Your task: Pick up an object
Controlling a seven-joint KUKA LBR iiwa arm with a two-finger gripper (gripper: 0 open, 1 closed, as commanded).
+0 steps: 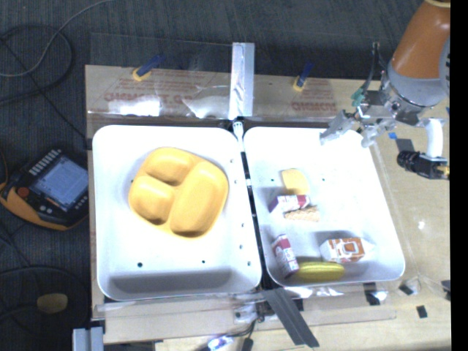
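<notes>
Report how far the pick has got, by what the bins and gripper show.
Done: nothing looks picked yet. The large yellow object lies in the left bin; the yellow block, small carton and yellow-green item lie in the right bin.
In hand: the gripper sits at the right bin's far edge, nothing visible between its fingers.
Left: descend, grasp, lift.

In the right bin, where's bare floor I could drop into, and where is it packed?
The right bin is bare along its far strip, between the gripper and the yellow block, and down its right side above the orange-and-white carton. It is crowded from the centre to the near edge: small wrapped packet, red can, yellow-green fruit.
</notes>
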